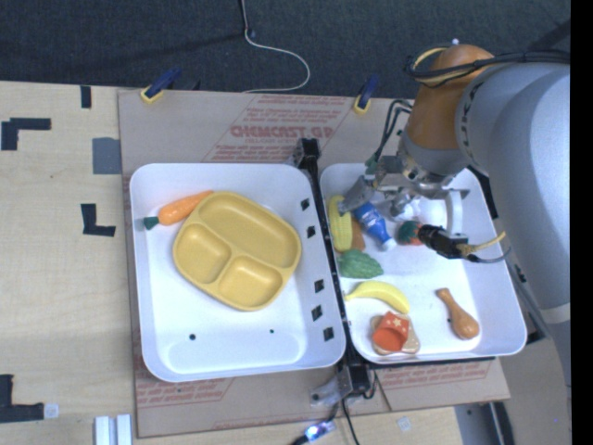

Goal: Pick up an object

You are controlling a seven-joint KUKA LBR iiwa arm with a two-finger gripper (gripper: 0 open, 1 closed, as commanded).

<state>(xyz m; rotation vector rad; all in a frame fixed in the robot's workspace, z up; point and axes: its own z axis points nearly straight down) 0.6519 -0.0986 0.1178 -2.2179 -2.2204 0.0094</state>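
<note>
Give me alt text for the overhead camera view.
A grey robot arm reaches its gripper into the right bin of toy food, over a blue item and near a banana. The left bin holds a yellow tray and carrot.

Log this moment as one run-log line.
arm over right bin | gripper by blue object | grasp unconfirmed | banana untouched

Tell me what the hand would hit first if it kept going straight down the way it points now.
Probably the blue object in the right bin: the hand hangs right over it, with the corn cob just beside. Depth is hard to judge from this slant.
</note>
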